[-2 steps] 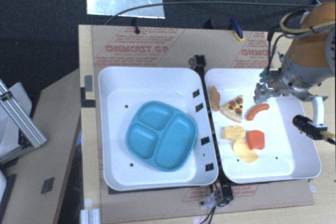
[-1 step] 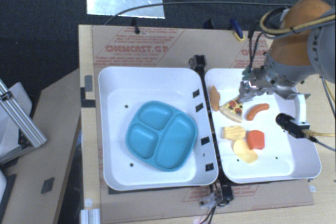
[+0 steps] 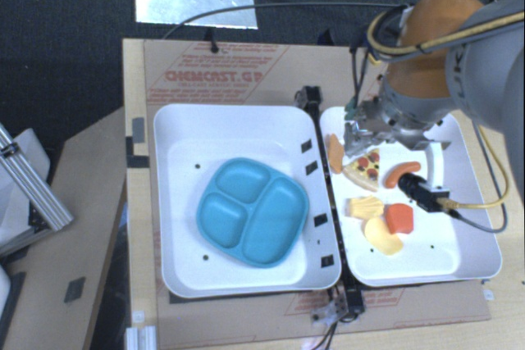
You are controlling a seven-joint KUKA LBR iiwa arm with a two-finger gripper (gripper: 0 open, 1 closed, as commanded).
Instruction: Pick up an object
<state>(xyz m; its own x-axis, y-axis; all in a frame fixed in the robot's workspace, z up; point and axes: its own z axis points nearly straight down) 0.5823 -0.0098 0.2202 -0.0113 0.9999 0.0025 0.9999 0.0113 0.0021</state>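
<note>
1 sausage (image 3: 403, 174) lies long axis tilted up-right beside the gripper (image 3: 358, 138), grip state unclear.

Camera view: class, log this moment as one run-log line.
gripper: over right bin | below: pizza slice | left bin: blue tray

Single fixed camera, mounted above the counter (image 3: 107, 160), looking down at a slant. Far edge of the scene lies at 12 o'clock, near edge at 6. Middle distance: both white bins fit whole, left bin (image 3: 176, 127) and right bin (image 3: 472, 254). Arm (image 3: 484, 53) enters from 3 o'clock.
</note>
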